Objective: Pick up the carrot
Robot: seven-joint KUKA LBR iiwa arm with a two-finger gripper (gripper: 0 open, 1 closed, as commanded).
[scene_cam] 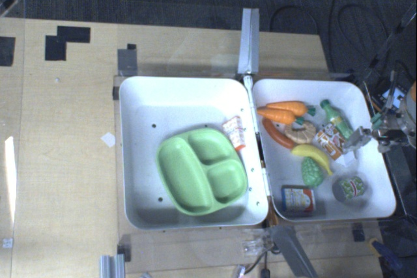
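Two orange carrots with green tops lie in the upper left of the right bin. One carrot sits near the far wall, and a second carrot lies just below and touching it. My gripper reaches in over the right bin's right side, low over the bin. It is well to the right of the carrots, beside a small printed carton and a green bottle. Nothing shows held in it.
The right bin also holds a sausage, a banana, a green vegetable, a can and a flat tin. The left bin holds a green divided plate and a small packet.
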